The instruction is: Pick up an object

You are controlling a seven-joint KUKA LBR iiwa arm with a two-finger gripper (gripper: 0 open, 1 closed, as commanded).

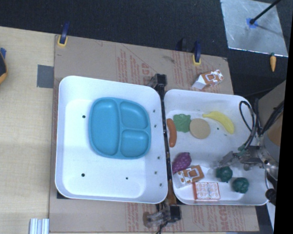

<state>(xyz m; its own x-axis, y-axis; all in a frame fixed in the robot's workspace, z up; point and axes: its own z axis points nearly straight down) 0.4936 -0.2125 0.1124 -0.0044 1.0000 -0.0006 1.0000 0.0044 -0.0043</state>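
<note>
Left bin (68,132) holds a blue divided plate (119,127). Right bin (214,99): hot dog (171,132), green lettuce (181,122), tan disc (200,129), banana (220,120), grapes (182,161), two small cartons (191,175) (207,190), two dark green balls (224,173) (240,185). Gripper (238,158) sits low at the right side, just above the balls; can't tell if it's spread or pinching anything. Another carton (209,79) lies outside, above the bin.

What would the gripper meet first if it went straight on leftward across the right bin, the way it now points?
Probably the purple grapes, past bare bin floor; the gripper reaches in from the right, though its height above the floor is unclear.
</note>
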